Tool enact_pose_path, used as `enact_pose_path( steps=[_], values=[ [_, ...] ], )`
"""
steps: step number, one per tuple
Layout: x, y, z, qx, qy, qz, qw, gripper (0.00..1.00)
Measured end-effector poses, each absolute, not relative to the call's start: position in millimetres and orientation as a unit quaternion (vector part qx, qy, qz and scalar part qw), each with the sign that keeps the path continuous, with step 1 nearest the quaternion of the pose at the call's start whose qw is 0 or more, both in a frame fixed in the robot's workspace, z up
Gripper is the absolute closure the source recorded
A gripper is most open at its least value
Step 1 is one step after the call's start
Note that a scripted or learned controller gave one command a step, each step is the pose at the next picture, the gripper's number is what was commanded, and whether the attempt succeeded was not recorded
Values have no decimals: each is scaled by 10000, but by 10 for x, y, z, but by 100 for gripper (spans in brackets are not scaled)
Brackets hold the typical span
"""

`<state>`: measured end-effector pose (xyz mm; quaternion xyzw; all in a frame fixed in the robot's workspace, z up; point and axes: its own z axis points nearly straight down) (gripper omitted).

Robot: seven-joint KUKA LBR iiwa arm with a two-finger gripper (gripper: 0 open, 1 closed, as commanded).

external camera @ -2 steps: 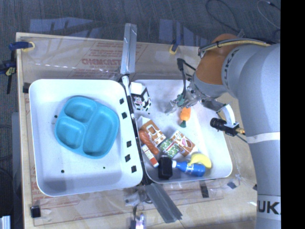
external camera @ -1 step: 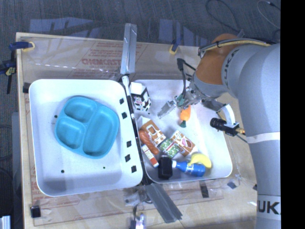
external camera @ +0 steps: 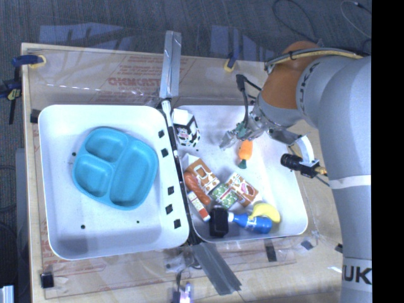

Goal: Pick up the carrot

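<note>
From my remote station I see the small orange carrot (external camera: 245,150), green-tipped, lying in the right bin (external camera: 297,197) just beside the gripper (external camera: 235,134); its grip state I cannot tell.

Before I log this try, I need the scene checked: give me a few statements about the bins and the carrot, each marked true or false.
1. The carrot is in the right bin. True.
2. The blue divided plate is in the same bin as the carrot. False: it lies in the left bin.
3. The end effector is over the left bin. False: it is over the right bin, just above the carrot's upper end.
4. The banana lies near the right bin's lower edge, beside the blue bottle. True.
5. The small cow-print carton is in the right bin's upper left corner. True.
</note>
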<state>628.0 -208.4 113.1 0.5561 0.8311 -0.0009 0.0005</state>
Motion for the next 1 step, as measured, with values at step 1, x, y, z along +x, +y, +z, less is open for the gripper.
enact_pose_path(
  steps=[1],
  values=[
    [6280, -2084, 1131, 5559, 8312, -10, 5, 0]
  ],
)
